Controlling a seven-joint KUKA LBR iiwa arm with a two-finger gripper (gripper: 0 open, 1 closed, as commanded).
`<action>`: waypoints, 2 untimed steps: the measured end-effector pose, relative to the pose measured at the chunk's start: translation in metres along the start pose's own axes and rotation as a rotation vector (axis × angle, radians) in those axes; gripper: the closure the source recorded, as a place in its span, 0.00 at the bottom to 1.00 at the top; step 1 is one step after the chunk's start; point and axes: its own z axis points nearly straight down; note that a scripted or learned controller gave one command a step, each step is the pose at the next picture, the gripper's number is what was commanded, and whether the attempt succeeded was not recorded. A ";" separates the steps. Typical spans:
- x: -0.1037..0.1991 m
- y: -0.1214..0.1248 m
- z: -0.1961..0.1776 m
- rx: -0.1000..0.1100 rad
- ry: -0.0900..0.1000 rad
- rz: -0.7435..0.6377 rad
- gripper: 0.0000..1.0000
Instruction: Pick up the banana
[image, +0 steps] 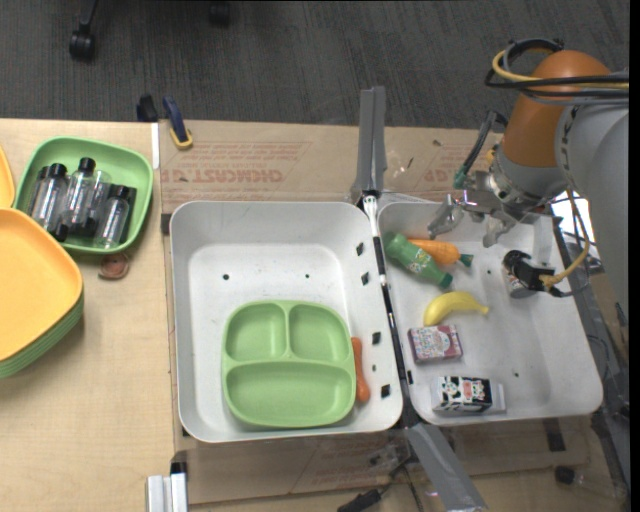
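The gripper hangs over the far edge of the right bin, its 2 fingers spread apart with nothing between them, so the step in hand looks like the approach, with no grasp made yet. The banana lies on the bin floor below the gripper in the picture, on the near side of it, apart from the fingers and touching nothing of the arm. Between the gripper and the banana sit a green bottle and an orange carrot, lying close together just under the fingertips; I judge the next move must carry the gripper past these 2 toward the near side, turn the fingers across the banana's short width, and come down around its middle without nudging it. A pink packet lies just beyond the banana from the gripper, and a black-and-white carton farther on, so a drop that overshoots could catch the packet. The bin floor is smooth white plastic, on which a curved fruit may slide or roll. The left bin, well away from the gripper, holds a green divided plate. On the brown bench past it stand a green tray of small bottles and a stack of orange plates. Dark carpet shows beyond the bench.
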 end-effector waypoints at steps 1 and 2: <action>-0.017 -0.088 0.047 0.001 0.001 -0.213 0.00; -0.048 -0.136 0.046 -0.003 0.001 -0.052 0.00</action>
